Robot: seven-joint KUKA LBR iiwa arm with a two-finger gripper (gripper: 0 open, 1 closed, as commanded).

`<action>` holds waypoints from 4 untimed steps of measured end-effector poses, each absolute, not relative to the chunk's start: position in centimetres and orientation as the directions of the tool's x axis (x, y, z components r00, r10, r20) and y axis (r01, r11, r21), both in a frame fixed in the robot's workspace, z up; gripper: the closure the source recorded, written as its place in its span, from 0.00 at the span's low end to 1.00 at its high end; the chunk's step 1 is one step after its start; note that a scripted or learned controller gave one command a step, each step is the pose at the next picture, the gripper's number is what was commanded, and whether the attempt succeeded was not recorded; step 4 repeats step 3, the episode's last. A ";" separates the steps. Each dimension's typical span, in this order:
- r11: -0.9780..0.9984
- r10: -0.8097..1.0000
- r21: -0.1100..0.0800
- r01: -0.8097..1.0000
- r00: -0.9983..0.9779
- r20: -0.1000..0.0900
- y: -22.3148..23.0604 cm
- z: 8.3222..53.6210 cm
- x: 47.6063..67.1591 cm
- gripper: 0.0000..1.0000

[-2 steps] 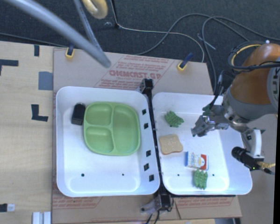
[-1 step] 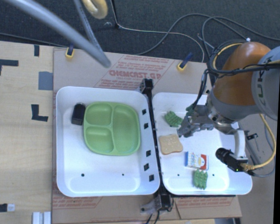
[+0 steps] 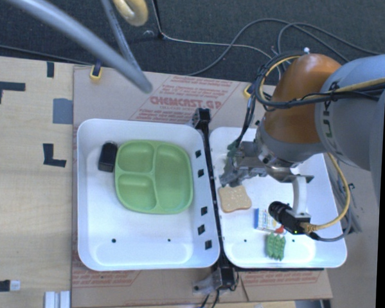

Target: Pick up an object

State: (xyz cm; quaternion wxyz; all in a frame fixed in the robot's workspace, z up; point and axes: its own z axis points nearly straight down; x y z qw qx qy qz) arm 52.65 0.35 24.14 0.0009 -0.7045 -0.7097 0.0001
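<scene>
Toast-shaped piece (image 3: 234, 199) lies flat in the right bin (image 3: 325, 254), close to the divider between the two bins, and that is the object your arm looks set on. Your hand (image 3: 233, 173) sits low over the bin just above it in the picture, so the piece lies a short way toward the near edge of the worktop from the fingertips, almost underneath them. You cannot tell from this angle whether it is spread wide or closed narrow; the dark linkage hides the gap, and nothing is visibly gripped. The piece is roughly square, with no strong long axis, so approach angle matters less than getting centred over it.

Other candidates in the same bin sit further from the hand: a small white and blue packet (image 3: 261, 219) just right of the toast piece, and a green block (image 3: 276, 246) nearer the front rim. The left bin (image 3: 90, 196) holds a green divided plate (image 3: 154, 177) with a black object (image 3: 107, 156) touching its left edge, well apart from the arm.

My judgement: you need a small shift toward the front, then a straight descent
</scene>
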 end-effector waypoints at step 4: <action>0.003 1.000 -0.003 1.000 -0.003 -0.001 9.1 21.9 50.8 0.00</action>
